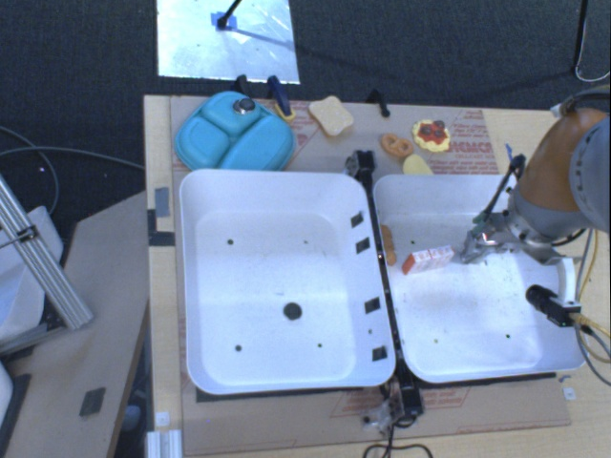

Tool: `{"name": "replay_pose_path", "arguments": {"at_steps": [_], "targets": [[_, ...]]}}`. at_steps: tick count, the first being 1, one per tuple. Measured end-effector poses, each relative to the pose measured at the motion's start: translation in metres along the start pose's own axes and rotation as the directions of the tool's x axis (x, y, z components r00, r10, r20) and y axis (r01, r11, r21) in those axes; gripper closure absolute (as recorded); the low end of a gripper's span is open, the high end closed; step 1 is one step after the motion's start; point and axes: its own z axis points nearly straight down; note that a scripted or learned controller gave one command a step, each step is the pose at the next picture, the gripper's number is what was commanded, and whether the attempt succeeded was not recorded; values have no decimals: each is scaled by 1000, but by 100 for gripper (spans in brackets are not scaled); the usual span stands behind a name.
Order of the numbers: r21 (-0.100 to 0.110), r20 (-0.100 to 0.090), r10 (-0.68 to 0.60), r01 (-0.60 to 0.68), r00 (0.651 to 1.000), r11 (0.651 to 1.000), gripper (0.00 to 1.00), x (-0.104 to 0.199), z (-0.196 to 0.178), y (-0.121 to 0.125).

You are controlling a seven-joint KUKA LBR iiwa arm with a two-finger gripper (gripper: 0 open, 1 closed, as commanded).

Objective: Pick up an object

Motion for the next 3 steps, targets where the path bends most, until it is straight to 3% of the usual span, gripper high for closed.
{"name": "replay_pose_path", "arguments": {"at_steps": [1, 3], "targets": [[-7, 2, 10, -10, 1000, 1000, 100, 10, -4, -102], [-2, -5, 4, -4, 1000, 1000, 100, 6, -3, -99]]}}
